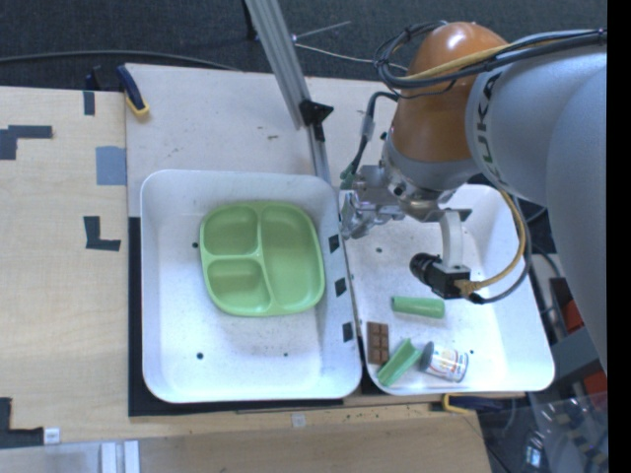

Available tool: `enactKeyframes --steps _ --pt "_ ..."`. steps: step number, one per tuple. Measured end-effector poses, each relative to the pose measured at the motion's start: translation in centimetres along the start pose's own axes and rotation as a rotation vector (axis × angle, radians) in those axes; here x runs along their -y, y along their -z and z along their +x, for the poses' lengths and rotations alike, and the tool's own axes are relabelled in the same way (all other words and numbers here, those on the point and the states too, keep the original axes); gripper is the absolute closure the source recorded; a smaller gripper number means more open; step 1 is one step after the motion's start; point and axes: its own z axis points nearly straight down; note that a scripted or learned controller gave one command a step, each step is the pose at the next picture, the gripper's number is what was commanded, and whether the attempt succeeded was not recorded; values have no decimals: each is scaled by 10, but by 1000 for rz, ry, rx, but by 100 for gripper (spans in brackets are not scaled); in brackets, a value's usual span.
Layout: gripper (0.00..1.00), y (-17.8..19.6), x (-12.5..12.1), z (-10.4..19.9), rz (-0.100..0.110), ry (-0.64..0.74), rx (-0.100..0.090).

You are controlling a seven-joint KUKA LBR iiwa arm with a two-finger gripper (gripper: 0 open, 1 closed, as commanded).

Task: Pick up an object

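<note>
Down at the near end of the grey arm (532, 116), the fingers (357, 213) sit low over the wall where the two bins meet, at its far end; they are dark and crowded by the wrist, so I cannot tell how wide they stand, and nothing can be seen between them

Left bin (173, 363) holds one thing, a green plate (261, 259) with three compartments, lying flat near the middle

Right bin (527, 358) holds the small things, all toward its near end and well apart from the fingers: a green stick (418, 306) lying flat on the open floor, a brown bar (378, 340) just beside the shared wall, a green wedge (396, 362) tilted next to the bar, and a small jar (446, 362) on its side, touching or nearly touching the wedge

On the surface (59, 264) beyond the left bin lies a blue and yellow clamp (133, 90), and a metal pole (281, 47) slants down toward the bins
</note>
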Motion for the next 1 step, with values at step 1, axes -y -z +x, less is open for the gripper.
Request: enactKeyframes --steps 1 --pt "100 1 22 51 1 0 0"
